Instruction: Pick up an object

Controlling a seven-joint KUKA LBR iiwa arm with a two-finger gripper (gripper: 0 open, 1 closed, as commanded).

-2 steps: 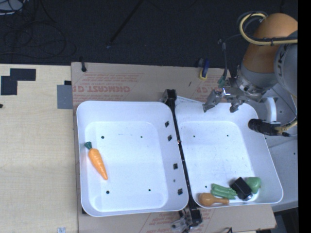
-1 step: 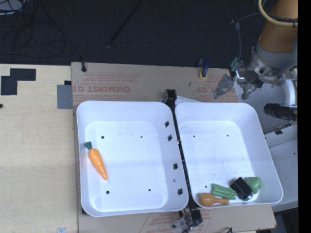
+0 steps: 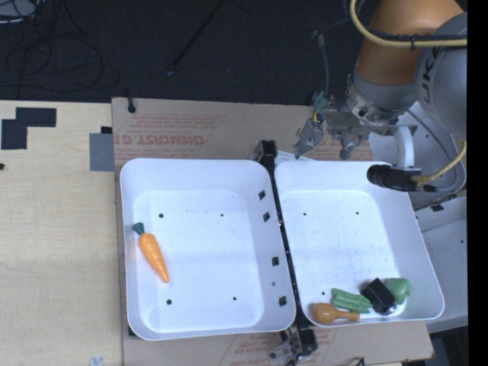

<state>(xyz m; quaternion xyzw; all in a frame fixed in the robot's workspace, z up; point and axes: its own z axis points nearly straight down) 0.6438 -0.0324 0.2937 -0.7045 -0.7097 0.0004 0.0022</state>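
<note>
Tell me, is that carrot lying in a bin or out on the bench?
In a bin: the carrot lies flat on the floor of the left bin, near its left wall.

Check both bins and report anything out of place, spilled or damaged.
Nothing stands out. A toy carrot lies alone in the left bin. In the right bin's near corner, a green pod, a black block, a green piece and an orange pear-shaped toy sit bunched together, all inside the rim.
</note>
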